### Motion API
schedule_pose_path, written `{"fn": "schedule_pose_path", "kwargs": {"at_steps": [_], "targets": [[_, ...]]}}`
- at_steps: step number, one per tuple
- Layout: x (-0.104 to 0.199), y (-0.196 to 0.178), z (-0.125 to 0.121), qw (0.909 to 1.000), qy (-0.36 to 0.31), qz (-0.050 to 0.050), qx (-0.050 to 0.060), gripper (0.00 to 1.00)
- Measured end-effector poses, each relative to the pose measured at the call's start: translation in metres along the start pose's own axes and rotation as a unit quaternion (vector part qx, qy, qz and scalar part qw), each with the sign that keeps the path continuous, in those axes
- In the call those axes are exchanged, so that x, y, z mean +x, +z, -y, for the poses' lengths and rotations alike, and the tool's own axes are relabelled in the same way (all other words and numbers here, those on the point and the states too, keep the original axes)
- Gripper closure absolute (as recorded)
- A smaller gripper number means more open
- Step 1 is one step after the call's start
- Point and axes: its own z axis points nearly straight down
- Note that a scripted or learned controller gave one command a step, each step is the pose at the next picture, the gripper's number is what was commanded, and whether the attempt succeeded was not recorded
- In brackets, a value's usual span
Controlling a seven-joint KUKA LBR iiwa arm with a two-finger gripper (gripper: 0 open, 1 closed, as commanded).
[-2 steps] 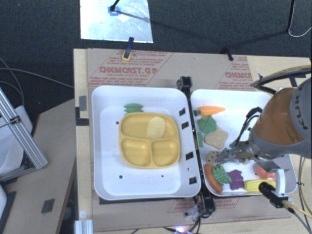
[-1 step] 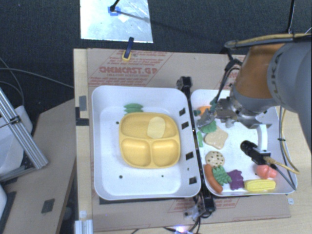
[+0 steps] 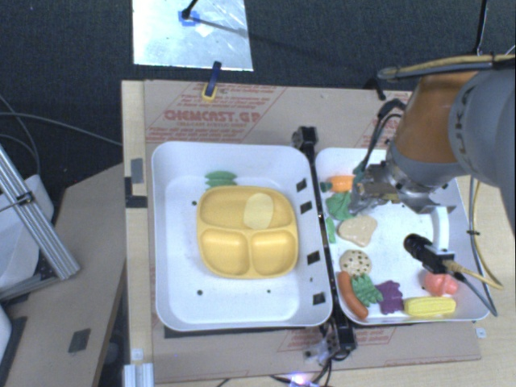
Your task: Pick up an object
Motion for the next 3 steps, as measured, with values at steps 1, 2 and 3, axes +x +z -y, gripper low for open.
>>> {"fn": "schedule_pose_path", "kwargs": {"at_steps": [1, 2, 3], "targets": [[0.123, 0.012, -0.009, 1.0000, -0.004, -0.003, 0.001, 1.00], [0.076, -0.049, -0.092, 1.0000, 0.002, 0.001, -0.005, 1.00], [0.142, -0.080, -0.096, 1.0000, -0.001, -0.001, -0.001, 1.00]]}}
